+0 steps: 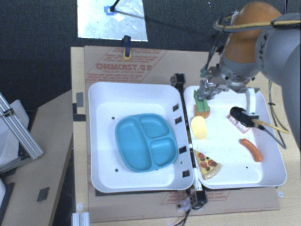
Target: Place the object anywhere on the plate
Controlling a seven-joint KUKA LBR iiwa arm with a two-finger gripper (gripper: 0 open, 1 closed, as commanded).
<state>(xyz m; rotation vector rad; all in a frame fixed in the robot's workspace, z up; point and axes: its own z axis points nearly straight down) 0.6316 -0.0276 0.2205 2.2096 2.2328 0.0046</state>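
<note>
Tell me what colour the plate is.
Light blue plate, seen in the camera view.

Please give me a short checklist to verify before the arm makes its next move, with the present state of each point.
1. Gripper is over the carrot toy, right bin: ok.
2. Carrot toy between the fingers: cannot tell.
3. Blue plate lies flat in left bin: ok.
4. Plate compartments free to receive: ok.
5. Yellow piece lies close below the carrot toy, could be bumped: not ok.
6. Object placed on plate: not ok.
</note>
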